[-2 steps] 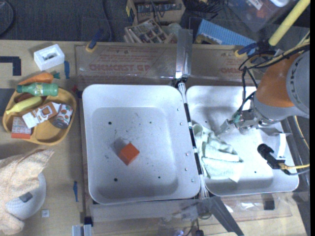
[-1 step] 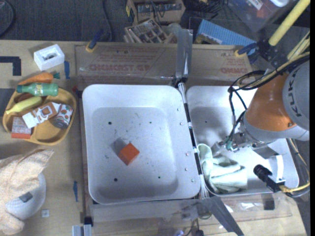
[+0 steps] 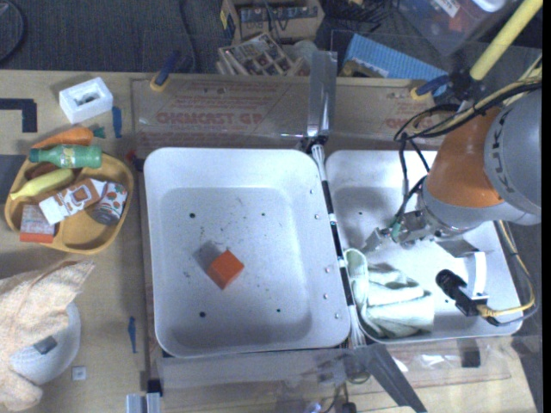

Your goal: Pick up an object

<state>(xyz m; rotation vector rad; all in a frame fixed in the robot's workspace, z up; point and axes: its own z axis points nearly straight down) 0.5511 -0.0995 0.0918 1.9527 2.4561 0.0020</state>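
Observation:
An orange block (image 3: 226, 268) with a grey face lies in the left bin (image 3: 172, 179), a little left of its middle. A crumpled white and pale green cloth (image 3: 389, 298) sits in the near left corner of the right bin (image 3: 362, 175). My gripper (image 3: 381, 237) hangs low in the right bin, just above the cloth's far edge and close to the wall between the bins. The grey arm with its orange band (image 3: 461, 183) reaches in from the right. Nothing shows in the gripper's grasp.
A yellow bowl (image 3: 86, 235) of toy food stands left of the bins, with a small white box (image 3: 86, 99) behind it. A pale cloth (image 3: 34, 308) lies at the near left. A cardboard sheet (image 3: 224, 114) lies behind the bins.

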